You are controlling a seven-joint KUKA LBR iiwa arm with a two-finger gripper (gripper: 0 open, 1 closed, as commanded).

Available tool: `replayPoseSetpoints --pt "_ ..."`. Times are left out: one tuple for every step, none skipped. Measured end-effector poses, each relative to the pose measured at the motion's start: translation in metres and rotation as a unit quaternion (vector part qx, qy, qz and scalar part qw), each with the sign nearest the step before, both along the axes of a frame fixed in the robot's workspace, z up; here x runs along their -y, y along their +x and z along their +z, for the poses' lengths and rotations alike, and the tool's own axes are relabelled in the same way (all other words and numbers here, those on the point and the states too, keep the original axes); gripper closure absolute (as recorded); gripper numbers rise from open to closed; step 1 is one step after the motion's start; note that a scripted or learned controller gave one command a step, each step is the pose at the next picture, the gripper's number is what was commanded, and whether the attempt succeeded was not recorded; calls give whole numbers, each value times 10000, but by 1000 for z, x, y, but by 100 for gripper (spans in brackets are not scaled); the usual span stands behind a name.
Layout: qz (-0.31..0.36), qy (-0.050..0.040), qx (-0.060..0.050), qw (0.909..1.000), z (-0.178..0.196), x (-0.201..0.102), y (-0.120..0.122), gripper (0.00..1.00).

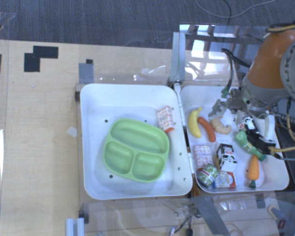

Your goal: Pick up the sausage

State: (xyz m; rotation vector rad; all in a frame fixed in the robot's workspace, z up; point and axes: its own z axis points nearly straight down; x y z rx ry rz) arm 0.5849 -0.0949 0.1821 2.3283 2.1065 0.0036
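Note:
The sausage (206, 129) is a short red-orange link lying at a slant in the right bin (278, 183), between a yellow banana (192, 122) on its left and a beige pastry (222, 127) on its right. My gripper (220, 107) hangs over the upper middle of that bin, just above and to the right of the sausage and close over the pastry. The grey arm with its orange band (268, 65) comes in from the right. Nothing shows between the fingers.
The right bin also holds a pink-and-white packet (202, 154), a milk carton (227, 157), a green can (208, 174), a carrot (253, 169) and a green bottle (248, 142). The left bin (91, 132) holds a green divided plate (136, 151) and a snack packet (164, 118).

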Motion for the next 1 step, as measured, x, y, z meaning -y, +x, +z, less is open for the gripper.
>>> replayPoseSetpoints --pt "591 -7 17 9982 -86 -10 10 0"
